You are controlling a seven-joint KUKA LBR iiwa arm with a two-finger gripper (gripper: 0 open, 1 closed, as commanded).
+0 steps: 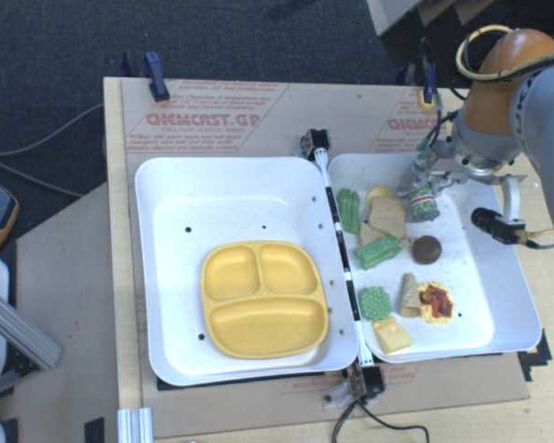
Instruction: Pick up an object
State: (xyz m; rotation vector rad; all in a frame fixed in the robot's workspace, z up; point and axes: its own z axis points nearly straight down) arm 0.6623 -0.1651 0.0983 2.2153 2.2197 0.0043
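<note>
Taking stock for you, item by item. Bench [212,118]: a board under two white bins laid side by side. Left bin [166,201]: holds one yellow divided plate [263,298], flat and near the middle, well apart from everything else. Right bin [499,293]: carries all the loose goods, bunched towards its left half, which leaves you bare floor along the right wall. Listed there: a green pod [349,210] by the divider, a tan slice [386,218], a second green piece [379,253] just below it, a brown round [427,248], a green dimpled piece [375,301], a yellow wedge [392,335] near the front, and a red-and-yellow piece [435,303]. Hand [425,192]: low at the back of the right bin, over a small striped green-and-white object [424,207], probably the pick target. You cannot tell whether it is spread or pinching; the wrist hides that. Judgement: approach or grasp stage, nothing visibly lifted.
</note>
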